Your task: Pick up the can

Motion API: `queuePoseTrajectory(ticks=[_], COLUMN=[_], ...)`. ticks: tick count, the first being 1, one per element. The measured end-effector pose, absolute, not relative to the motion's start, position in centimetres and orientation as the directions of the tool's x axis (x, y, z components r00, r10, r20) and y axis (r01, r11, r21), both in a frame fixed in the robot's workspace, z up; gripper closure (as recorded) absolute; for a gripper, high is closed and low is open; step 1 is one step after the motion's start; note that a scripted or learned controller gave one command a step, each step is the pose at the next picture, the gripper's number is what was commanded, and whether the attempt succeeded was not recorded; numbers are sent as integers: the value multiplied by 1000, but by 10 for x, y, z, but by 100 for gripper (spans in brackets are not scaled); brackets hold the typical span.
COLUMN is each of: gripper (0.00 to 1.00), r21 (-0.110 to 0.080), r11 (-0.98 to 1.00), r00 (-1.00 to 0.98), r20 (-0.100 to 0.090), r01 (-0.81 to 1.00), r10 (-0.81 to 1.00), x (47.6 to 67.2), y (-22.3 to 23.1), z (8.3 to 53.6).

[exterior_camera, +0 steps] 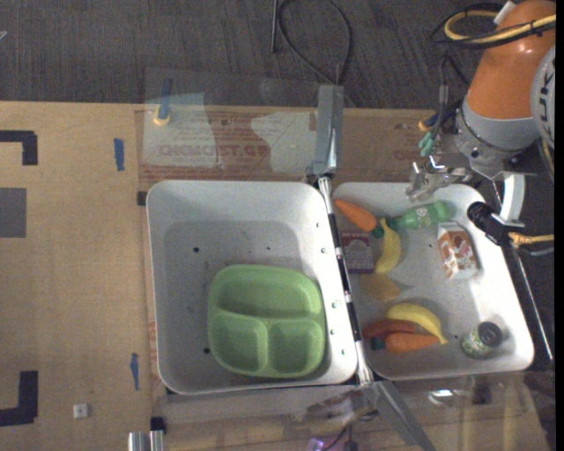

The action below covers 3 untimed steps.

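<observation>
Hovering over right bin's [520, 352] far edge, gripper [426, 179] looks slightly parted, nothing seen between fingers though view is small, green bottle [421, 215] just below it, can [482, 339] well apart, near-right corner.

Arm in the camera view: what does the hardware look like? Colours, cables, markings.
The arm comes in at the top right: a rounded orange shell over a grey wrist section. A yellow cable loops beside the orange shell, with darker cables running down its near side. The gripper is bare silvery metal, thin and angular, with small teal fittings just above it. No readable markings.
</observation>
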<state>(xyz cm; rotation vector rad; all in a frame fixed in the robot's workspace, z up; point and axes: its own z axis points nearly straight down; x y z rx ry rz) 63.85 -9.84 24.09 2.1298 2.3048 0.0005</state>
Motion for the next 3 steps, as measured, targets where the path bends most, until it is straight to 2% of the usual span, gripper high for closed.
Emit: queuePoseTrajectory(ticks=[1, 2, 3], gripper=[100, 100, 0], r21=[-1, 2, 2], r11=[332, 90, 90], r00=[-332, -90, -90], r20=[1, -2, -2], r01=[943, 996, 996], r10=[943, 996, 996], x=[632, 609, 609], y=[-115, -132, -132], z=[199, 263, 263])
